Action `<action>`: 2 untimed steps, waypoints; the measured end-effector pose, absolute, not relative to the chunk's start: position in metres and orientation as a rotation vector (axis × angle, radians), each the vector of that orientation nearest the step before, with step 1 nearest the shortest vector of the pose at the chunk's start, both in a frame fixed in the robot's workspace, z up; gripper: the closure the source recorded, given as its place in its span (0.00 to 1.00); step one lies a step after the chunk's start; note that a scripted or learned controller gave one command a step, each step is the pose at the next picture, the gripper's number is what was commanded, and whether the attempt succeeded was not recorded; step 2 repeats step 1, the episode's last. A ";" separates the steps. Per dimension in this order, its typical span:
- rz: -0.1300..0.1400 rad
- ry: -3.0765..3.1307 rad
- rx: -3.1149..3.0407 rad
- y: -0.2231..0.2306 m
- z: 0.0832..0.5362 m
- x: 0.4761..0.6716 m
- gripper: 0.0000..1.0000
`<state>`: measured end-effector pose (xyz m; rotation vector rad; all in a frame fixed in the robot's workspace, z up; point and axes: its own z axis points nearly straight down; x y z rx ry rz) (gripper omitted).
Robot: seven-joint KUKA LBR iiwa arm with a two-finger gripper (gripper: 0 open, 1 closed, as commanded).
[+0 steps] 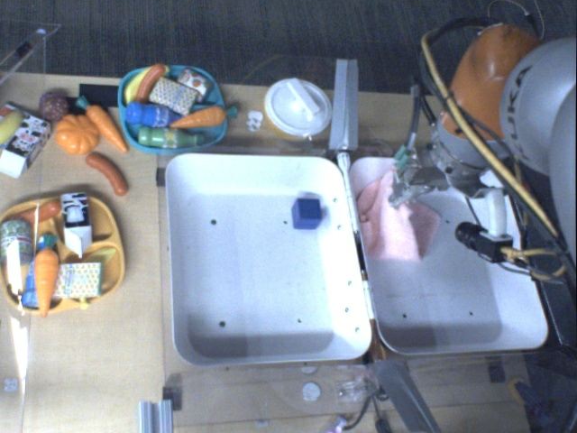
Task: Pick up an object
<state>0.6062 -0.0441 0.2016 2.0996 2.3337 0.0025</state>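
Right now the gripper (pixel 403 186) is hanging low over the right bin (pixel 469 323), at the upper edge of a pink cloth (pixel 389 224) that is lying crumpled against that bin's left wall. Whether the fingers are spread or pressed together I cannot tell; they are blurring into the cloth and the cabling around the wrist, and nothing is showing clearly between them. The cloth is looking like the object the arm is going for, since it is just beneath the tool, while a small blue block (pixel 307 212) is sitting alone in the left bin (pixel 261 332), well apart from the arm. The risks from here are plain enough, I think. Soft fabric is tending to slip: if the fingers are closing on a single thin fold, the cloth is likely sliding out as the arm is rising, or only a corner is coming up and dragging the rest. Because the cloth is lying so near the wall between the bins, a descent slightly off to the left is risking a knock against that rim instead of a clean pinch. On the tabletop (pixel 135 368) to the left, trays of toy food (pixel 171 111) are lying far from the arm's path.
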 end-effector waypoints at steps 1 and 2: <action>0.001 2.351 2.081 -0.077 0.184 0.588 1.00; 0.001 2.351 2.081 -0.077 0.184 0.588 1.00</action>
